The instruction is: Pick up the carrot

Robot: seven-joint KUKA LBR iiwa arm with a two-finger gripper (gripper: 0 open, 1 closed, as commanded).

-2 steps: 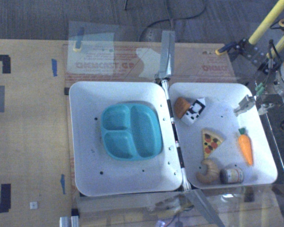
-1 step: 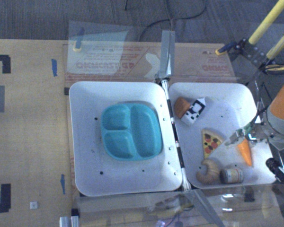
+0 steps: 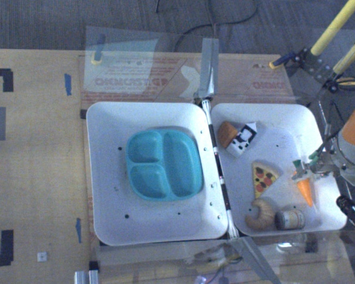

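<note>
The hand (image 3: 310,165) is hovering at the right bin's (image 3: 284,116) right edge, finger state impossible to tell, directly above the green-topped end of the carrot (image 3: 306,190), which is lying on the bin floor with its long axis running down-right from the hand.

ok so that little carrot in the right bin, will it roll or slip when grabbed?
The carrot looks like a stiff, light toy. Its tapered, rounded shape may pivot or roll if nudged. Its smooth surface could slip from the tool.
</note>
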